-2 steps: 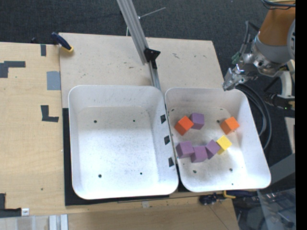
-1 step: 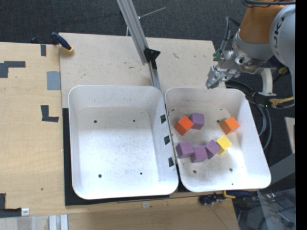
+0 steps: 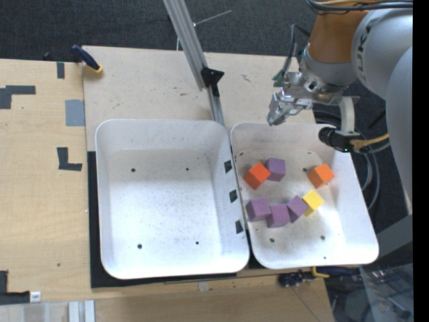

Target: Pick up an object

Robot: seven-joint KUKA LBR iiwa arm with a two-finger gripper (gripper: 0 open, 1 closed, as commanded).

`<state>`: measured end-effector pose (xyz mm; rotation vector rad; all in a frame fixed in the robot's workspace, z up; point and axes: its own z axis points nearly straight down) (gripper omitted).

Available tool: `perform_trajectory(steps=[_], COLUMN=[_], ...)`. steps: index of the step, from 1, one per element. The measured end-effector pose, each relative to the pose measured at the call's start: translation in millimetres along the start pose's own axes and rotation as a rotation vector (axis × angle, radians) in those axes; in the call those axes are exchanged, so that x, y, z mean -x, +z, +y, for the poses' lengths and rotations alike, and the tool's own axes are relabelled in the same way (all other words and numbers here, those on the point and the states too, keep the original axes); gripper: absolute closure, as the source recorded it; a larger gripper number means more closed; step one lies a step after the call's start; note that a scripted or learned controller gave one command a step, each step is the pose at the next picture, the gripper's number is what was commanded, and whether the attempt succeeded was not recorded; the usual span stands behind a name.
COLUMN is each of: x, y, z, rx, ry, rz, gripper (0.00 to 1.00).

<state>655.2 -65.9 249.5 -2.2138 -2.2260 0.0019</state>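
no brand, label or writing can be read anywhere on the bench or arm.

gripper (image 3: pixel 277 116) hangs over the far edge of the right bin (image 3: pixel 348 247), near its back-left corner, pointing down. nothing sits between its tips. how far it stands open: cannot tell, the tips are too small and blurred.

blocks lie on the floor of the right bin, all apart from the gripper:
- orange block (image 3: pixel 257 174) touching a purple block (image 3: pixel 275 168), toward the bin's left side, nearest the gripper.
- second orange block (image 3: pixel 321 174) alone near the right wall.
- yellow block (image 3: pixel 312 200) just beside a purple block (image 3: pixel 297 208).
- two more purple blocks (image 3: pixel 258 210) and (image 3: pixel 278 215), touching, in a row with that one.

left bin (image 3: pixel 107 139) sits edge to edge with the right one. a slanted metal bar (image 3: pixel 191 35) runs down to where the bins meet. grey tape patches (image 3: pixel 75 112) on the wooden bench (image 3: pixel 40 200) at left.
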Motion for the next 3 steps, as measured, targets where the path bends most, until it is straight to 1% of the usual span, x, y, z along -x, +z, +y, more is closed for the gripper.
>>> perform_trajectory(steps=[1,2,3], x=[-55,-114,-166], y=[-6,0,18], z=[9,22,20], rx=[0.002,0.002,-0.001], ry=[-0.002,-0.002,0.000], rz=[0.001,0.000,-0.001], gripper=[1.00,1.00,1.00])
